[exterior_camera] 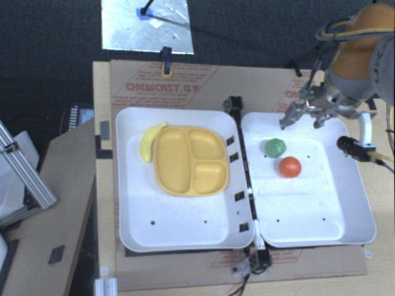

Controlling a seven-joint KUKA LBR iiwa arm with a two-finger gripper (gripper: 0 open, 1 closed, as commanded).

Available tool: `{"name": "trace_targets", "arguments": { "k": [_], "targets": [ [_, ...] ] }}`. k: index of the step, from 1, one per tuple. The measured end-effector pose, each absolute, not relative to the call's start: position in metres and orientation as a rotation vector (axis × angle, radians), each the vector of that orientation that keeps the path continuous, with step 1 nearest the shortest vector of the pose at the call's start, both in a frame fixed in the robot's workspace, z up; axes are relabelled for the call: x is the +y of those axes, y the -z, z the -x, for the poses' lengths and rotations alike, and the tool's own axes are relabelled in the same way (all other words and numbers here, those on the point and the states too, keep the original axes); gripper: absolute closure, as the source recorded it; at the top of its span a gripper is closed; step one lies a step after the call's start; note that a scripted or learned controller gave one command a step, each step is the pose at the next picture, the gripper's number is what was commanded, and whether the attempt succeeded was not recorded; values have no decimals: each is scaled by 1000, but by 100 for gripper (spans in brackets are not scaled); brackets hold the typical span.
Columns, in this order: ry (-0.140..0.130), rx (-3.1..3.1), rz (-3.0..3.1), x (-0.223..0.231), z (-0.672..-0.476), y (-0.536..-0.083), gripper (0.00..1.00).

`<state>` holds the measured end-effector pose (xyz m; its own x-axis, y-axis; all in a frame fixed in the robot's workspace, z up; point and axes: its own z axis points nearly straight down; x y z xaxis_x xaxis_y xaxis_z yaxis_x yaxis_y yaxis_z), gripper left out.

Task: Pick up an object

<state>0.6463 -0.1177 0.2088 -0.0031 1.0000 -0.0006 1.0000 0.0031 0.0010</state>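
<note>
A green ball and a red ball lie close together in the right bin, both in plain sight. Above the bin's far edge hangs the gripper, fingers spread apart, holding nothing. The arm's upper part is cut off at the frame's right. In the left bin sits a yellow divided tray, partly covering a banana.

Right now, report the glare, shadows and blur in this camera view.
Camera view: glare washes out the metallic sheet at top; soft, even light on the white bins, with faint shadows beside the green ball and orange ball; the gripper and arm look slightly soft, and the whole picture is grainy.
</note>
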Motion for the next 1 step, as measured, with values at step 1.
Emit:
{"name": "trace_targets", "arguments": {
  "k": [1],
  "targets": [
    [2, 2226, -2219, -114, -647, -147, 0]
  ]
}}
